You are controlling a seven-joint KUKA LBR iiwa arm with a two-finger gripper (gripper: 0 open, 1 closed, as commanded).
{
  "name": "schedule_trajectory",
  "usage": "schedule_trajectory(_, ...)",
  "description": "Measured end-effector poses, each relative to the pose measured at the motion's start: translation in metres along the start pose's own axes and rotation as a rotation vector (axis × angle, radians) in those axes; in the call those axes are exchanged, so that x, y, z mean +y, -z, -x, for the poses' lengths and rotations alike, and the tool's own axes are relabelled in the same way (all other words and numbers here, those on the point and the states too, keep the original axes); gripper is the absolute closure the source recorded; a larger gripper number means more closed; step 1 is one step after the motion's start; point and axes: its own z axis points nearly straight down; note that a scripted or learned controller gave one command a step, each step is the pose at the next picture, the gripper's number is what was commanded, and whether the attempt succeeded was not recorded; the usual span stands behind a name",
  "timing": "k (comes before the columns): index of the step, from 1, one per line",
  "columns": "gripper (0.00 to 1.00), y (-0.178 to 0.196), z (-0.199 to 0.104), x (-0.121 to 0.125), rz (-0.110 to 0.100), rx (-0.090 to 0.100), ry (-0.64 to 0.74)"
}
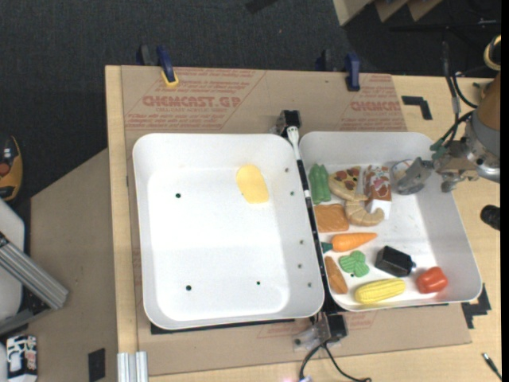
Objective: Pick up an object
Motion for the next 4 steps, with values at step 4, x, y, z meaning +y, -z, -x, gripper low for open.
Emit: schedule_trajectory(4, 1.0, 0.152, -0.041, -0.093, -0.019, 0.006, -0.002)
